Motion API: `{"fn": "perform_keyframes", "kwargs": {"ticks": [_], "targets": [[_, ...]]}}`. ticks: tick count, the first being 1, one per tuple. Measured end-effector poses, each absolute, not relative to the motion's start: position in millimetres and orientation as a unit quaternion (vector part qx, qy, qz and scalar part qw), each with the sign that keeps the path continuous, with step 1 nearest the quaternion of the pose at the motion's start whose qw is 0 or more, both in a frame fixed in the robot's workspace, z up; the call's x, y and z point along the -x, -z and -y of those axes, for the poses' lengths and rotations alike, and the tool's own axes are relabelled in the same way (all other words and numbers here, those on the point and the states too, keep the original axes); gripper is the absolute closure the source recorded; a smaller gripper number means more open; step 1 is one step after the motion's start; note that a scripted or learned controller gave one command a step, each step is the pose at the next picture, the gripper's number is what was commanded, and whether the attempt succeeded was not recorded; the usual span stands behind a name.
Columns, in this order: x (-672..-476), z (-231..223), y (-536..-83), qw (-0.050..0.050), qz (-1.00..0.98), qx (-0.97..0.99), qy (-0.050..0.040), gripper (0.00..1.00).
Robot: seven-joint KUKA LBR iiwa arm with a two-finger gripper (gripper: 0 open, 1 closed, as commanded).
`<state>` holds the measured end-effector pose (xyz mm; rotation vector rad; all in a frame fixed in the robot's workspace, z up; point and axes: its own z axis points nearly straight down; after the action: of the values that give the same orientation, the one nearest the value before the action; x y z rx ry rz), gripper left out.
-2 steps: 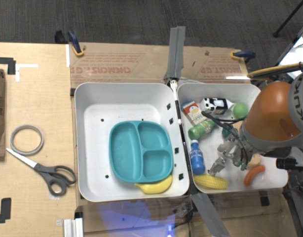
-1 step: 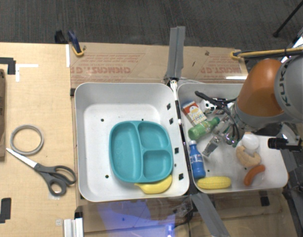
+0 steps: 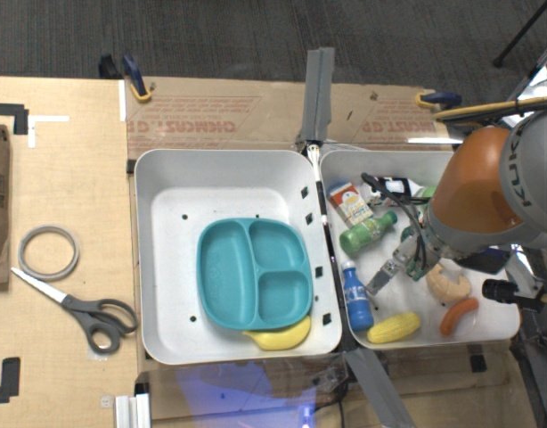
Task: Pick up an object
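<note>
Arm reaching into the right bin (image 3: 503,333), gripper (image 3: 400,264) low among the objects, whether it is closed or apart I cannot tell, green bottle (image 3: 369,232) just beside, blue bottle (image 3: 355,298) and yellow corn (image 3: 394,328) near, teal plate (image 3: 254,273) in the left bin (image 3: 158,239)

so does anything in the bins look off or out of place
One thing: a yellow banana in the left bin is wedged under the teal divided plate's near edge, mostly hidden. The right bin's items lie jumbled, nothing visibly spilled or damaged.
</note>
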<state>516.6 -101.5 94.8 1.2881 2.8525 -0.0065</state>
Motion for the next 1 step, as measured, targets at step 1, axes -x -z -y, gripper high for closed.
{"fn": "perform_keyframes", "kwargs": {"ticks": [1], "targets": [[-577.7,171.1,-94.4,0.001,-0.867,-0.498,0.0006,0.0]]}}
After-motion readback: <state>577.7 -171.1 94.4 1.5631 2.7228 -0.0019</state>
